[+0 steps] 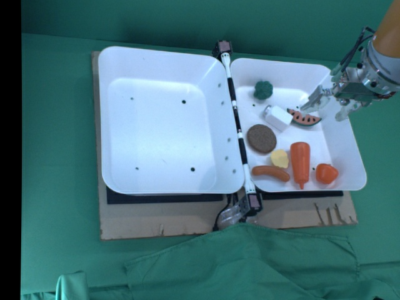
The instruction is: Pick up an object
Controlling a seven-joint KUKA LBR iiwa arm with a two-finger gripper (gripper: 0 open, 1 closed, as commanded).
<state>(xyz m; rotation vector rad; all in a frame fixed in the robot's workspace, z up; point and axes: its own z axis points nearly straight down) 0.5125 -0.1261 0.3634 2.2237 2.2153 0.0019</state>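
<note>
Hovering open and seemingly holding nothing, the hand (329, 104) sits just right of the watermelon slice (304, 118).

Two shallow white bins sit side by side on a brown cardboard sheet (162, 227), which lies on green cloth (56, 136). The left bin (165, 86) and the right bin (350, 167) meet along a black-and-white striped divider (234, 105). Rumpled green fabric (250, 264) overlaps the cardboard's near edge.
</note>
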